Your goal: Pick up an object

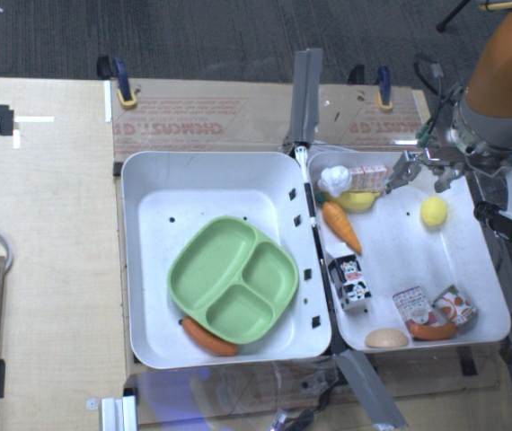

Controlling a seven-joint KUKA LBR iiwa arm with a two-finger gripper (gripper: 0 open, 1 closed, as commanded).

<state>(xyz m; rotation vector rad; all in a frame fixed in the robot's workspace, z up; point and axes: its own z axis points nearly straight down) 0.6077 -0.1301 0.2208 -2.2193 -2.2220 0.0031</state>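
Gripper [425, 171] hovers above right bin [472, 268] near round yellow plastic lemon [433, 212], finger state not discernible, nothing seen held; pick judged not yet begun.

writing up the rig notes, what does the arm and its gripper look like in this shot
The arm enters at the upper right: a rounded, bulky link with a broad orange band, grey below it toward the wrist. Dark cables loop beside the wrist. The gripper is a small metallic assembly of grey and silver parts with thin, pale fingers. No markings or labels can be read on it.
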